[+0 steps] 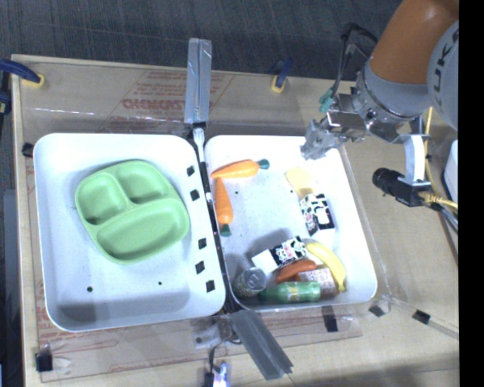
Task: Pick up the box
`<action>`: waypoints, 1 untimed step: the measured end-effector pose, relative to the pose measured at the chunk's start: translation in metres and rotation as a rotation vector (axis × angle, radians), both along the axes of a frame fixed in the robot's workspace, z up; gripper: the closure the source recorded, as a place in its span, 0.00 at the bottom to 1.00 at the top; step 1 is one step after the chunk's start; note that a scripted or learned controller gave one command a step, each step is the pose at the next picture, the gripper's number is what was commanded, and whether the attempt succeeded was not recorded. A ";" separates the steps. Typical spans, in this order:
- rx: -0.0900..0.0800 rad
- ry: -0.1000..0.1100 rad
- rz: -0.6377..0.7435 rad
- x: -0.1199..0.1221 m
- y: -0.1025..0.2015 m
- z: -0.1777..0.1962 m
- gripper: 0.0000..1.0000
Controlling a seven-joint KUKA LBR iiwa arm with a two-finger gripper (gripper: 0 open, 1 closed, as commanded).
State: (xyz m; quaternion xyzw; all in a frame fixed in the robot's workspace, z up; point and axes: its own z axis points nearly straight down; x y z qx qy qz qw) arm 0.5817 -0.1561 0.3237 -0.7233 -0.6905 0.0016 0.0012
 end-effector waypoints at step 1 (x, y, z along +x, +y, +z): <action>0.001 0.003 0.001 -0.059 0.018 -0.068 1.00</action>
